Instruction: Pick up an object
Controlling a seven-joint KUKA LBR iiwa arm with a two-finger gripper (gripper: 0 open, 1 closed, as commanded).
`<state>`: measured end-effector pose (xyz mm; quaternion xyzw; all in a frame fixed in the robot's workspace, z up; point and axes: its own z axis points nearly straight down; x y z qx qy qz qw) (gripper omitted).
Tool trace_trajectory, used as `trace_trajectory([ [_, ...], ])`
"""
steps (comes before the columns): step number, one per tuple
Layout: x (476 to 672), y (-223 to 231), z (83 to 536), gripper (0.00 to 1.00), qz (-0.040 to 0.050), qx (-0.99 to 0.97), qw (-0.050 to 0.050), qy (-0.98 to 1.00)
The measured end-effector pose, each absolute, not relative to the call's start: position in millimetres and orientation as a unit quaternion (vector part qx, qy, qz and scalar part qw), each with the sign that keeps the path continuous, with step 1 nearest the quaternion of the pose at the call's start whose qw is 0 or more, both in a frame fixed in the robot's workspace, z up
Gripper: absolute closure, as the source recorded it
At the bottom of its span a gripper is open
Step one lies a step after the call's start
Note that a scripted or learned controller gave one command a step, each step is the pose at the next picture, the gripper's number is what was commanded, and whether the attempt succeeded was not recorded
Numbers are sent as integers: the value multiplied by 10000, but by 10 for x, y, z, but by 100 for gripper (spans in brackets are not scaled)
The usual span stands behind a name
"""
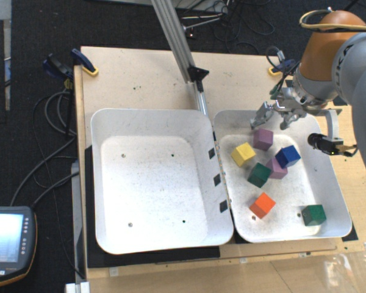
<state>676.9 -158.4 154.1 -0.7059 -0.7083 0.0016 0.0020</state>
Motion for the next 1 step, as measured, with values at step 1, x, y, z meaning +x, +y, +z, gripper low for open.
trace_trajectory([
  [1,6759,-1571,1001,0,18,-7059,19,-7084],
])
